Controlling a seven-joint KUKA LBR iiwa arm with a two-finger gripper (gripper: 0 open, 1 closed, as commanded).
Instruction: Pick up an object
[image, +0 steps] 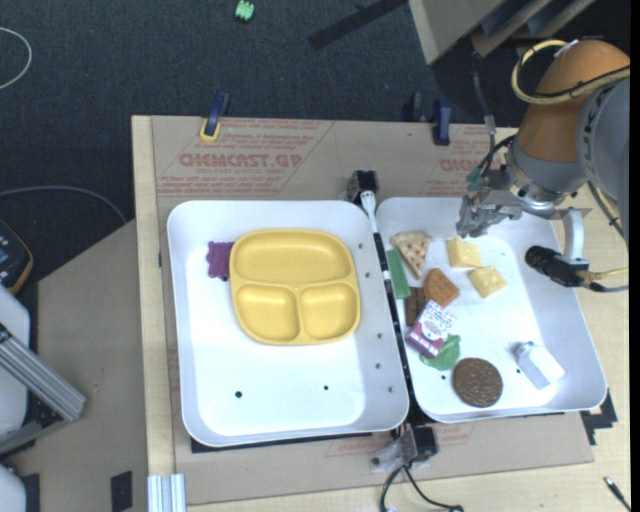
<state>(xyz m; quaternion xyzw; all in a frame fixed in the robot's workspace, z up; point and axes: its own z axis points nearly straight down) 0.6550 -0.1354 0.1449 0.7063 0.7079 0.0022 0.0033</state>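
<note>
Gripper (478, 222) low over right bin (575, 345), just above cheese cube (463, 252); prob lining up grab. Fingers: can't tell. Nothing visibly held. Yellow tray (295, 283) left of cube.

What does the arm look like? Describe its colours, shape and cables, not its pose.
The grey KUKA arm has a rounded orange band above the wrist, with a pale yellow cable loop beside it. Thin dark and teal wires run down to the small grey metal gripper.
</note>
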